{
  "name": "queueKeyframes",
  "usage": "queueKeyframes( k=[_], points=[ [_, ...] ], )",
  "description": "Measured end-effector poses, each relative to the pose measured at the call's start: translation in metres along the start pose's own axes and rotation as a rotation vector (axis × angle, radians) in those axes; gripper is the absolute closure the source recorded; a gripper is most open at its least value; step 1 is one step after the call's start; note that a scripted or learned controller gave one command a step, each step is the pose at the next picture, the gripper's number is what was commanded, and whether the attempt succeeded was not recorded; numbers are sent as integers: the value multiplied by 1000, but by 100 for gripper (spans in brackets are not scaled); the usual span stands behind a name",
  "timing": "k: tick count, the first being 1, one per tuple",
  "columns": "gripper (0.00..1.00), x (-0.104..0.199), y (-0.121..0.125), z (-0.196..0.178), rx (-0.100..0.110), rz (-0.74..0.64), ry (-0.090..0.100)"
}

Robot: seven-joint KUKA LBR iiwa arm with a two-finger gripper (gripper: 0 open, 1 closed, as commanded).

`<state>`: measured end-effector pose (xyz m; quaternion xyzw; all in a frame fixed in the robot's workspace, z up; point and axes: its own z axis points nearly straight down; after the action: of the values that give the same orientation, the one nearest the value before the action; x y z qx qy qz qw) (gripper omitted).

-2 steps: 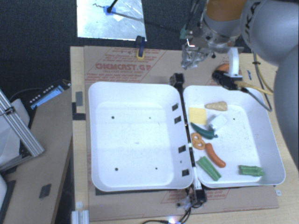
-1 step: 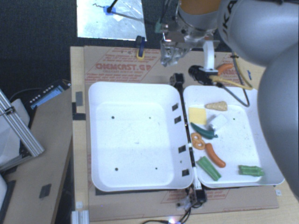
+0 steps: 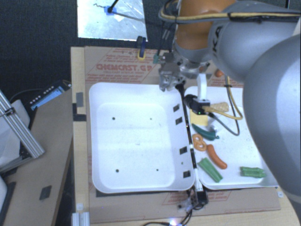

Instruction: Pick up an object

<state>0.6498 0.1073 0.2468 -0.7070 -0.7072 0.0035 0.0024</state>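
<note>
My gripper (image 3: 166, 83) hangs over the far right corner of the left bin (image 3: 131, 140), close to the divider between the two bins. Nothing shows in its grasp. The small objects lie in the right bin (image 3: 244, 126): a yellow block (image 3: 199, 119), a teal piece (image 3: 209, 133), an orange pretzel shape (image 3: 199, 143), an orange-red sausage (image 3: 217, 157), a green stick (image 3: 209, 169), another green piece (image 3: 252, 172) and a tan waffle-like piece (image 3: 219, 108). The arm covers much of the right bin's far side.
A row of black clips (image 3: 183, 149) runs down the divider between the bins. A silvery sheet (image 3: 112, 13) lies beyond the bench. A yellow and blue clamp (image 3: 140, 48) stands on the cardboard behind the left bin. Metal rails (image 3: 19, 131) lie at the left.
</note>
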Motion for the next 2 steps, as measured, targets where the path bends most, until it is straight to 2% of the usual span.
queueKeyframes(
  k=[1, 2],
  points=[
    [100, 10, 18, 73, -3, -4, 1],
    [100, 32, 20, 74, -10, -6, 2]
  ],
)
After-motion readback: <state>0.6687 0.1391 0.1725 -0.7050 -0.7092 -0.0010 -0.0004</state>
